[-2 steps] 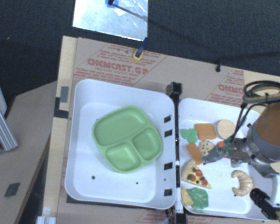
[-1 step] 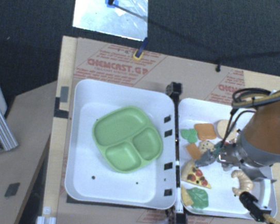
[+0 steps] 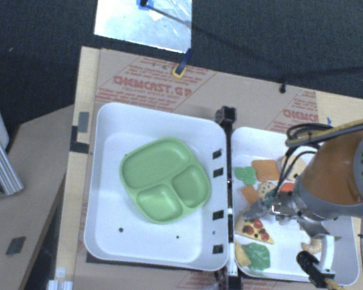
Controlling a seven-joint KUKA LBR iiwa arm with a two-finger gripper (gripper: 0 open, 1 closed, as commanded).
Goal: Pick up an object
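Note:
The right bin [image 3: 263, 143] holds several toy food pieces. An orange slab [image 3: 266, 168] lies near its far left, with a green piece [image 3: 245, 175] beside it and a small orange piece [image 3: 250, 193] below. A pizza slice [image 3: 255, 230] lies near the front left, and a green leafy piece [image 3: 256, 255] sits at the front edge. My gripper [image 3: 265, 206] reaches down from the grey arm [image 3: 338, 181] over the bin's middle, just above the pizza slice and next to a round speckled piece [image 3: 267, 188]. The arm hides the bin's right half.
The left bin [image 3: 98, 230] carries a green divided plate [image 3: 165, 180]. A black divider with clips [image 3: 225, 181] runs between the bins. A small pale piece [image 3: 313, 246] and a black part of the arm [image 3: 312, 267] sit at the right bin's front right.

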